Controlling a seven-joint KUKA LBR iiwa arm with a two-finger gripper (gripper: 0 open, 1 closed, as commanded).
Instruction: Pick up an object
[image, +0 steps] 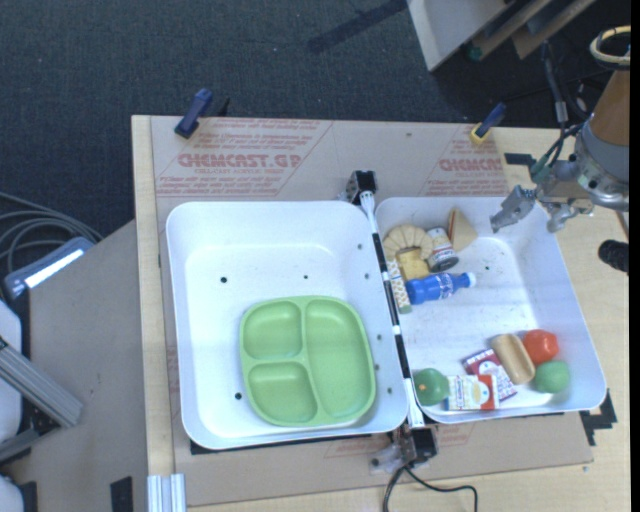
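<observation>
Here, from above, you see the two-finger gripper (532, 208) hovering over the top right edge of the right-hand shallow white bin (580, 300), fingers spread apart and holding nothing. The small blue plastic bottle (436, 287) lies on its side near that bin's left wall. It likely handles light, rigid and slippery, so grip across its round body.

bright even overhead light, soft shadows, slight glare on white bins (200, 260), pic a bit soft.
</observation>
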